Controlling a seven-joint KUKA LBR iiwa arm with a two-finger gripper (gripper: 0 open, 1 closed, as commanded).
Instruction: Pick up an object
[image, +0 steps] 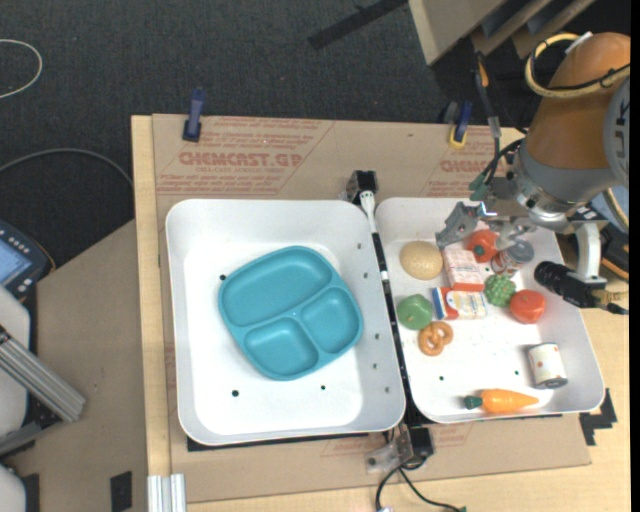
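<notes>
My gripper (485, 238) hangs low over the back of the right bin (578, 352), fingers spread apart and open. A small red toy fruit (482, 247) lies between the fingertips; I cannot tell whether they touch it. Just in front of it are a red-and-white carton (462, 268), a green broccoli piece (500, 291) and a red tomato (527, 305). A beige roll (422, 261) lies to the gripper's left.
The right bin also holds a green fruit (414, 311), a pretzel (434, 338), a small box (463, 303), a can (545, 365) and a carrot (500, 401). A teal divided plate (290, 311) sits in the left bin (190, 300).
</notes>
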